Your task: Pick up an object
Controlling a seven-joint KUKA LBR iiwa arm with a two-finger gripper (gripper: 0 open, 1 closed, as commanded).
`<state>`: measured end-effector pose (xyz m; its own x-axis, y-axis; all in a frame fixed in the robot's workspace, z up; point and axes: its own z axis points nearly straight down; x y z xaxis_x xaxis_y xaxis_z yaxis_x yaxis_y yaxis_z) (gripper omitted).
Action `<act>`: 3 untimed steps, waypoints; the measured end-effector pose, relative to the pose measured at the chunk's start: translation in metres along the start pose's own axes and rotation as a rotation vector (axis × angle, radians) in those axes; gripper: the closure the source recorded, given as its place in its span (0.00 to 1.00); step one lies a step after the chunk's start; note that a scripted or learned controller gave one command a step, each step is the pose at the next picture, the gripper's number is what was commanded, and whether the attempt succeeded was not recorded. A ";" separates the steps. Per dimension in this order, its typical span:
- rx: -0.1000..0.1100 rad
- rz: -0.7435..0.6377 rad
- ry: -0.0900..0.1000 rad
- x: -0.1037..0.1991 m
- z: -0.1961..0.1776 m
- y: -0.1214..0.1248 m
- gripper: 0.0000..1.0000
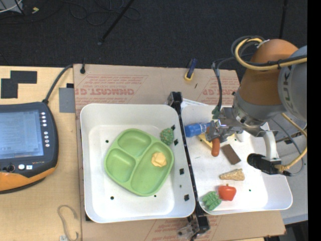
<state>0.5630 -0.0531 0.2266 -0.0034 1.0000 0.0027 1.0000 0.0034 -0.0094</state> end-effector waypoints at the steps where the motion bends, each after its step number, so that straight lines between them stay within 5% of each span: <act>1: 0.001 -0.001 -0.001 0.046 0.012 -0.013 1.00; 3: -0.003 0.001 -0.003 0.072 -0.008 -0.028 1.00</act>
<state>0.5349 0.0186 0.2351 -0.0026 1.0000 -0.0004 1.0000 0.0026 -0.0063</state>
